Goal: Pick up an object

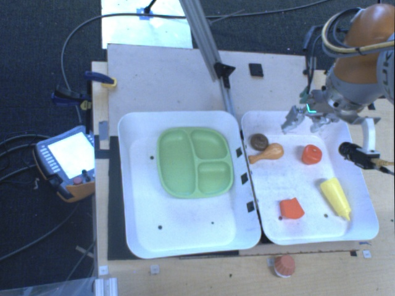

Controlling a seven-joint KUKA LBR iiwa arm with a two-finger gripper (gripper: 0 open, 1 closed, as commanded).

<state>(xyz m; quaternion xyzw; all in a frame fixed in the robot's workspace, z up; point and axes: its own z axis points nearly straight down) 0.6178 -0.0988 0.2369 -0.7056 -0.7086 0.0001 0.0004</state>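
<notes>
My gripper (pixel 307 123) hangs open over the far edge of the right bin (pixel 358 227), with nothing between its fingers. In that bin lie a wooden pestle-like piece with a brown round end (pixel 265 150), a red tomato-like object (pixel 311 155), a yellow cone-shaped object (pixel 336 197) and an orange block (pixel 291 209). The red object sits just below and slightly right of the gripper, apart from it. The wooden piece lies to the gripper's lower left.
The left bin (pixel 145 227) holds a green divided plate (pixel 195 161). A metal pole (pixel 203 32) slants across the bench behind the bins. A small round reddish item (pixel 284 265) lies on the bench in front of the right bin. A handheld pendant (pixel 66 162) rests at the far left.
</notes>
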